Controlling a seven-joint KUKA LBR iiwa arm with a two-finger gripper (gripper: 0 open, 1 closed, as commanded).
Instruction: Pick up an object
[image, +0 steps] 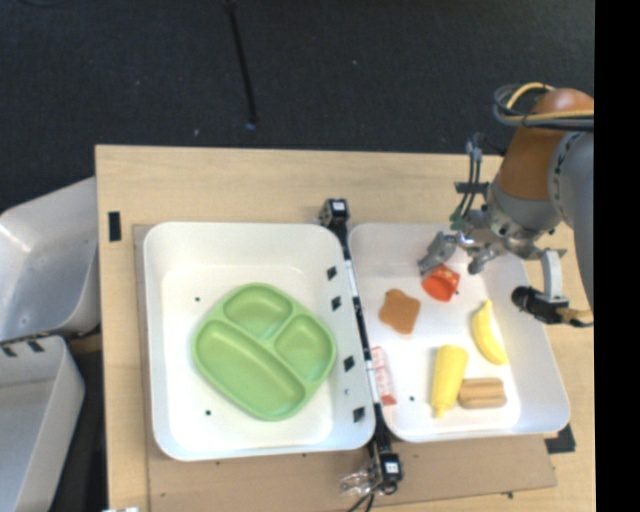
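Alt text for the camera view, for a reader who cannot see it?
The gripper hovers over a red object in the right bin, which also holds a brown piece, banana, corn cob and tan block. A green divided plate lies in the left bin.

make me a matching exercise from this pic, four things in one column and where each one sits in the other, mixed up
Things:
1. green divided plate
2. red cup
3. banana
4. brown toast-like piece

Places:
A. right bin, just right of the divider between the bins
B. left bin, near its middle
C. right bin, directly under the gripper
D. right bin, toward its right wall, above the tan block

Pairs: 1-B, 2-C, 3-D, 4-A
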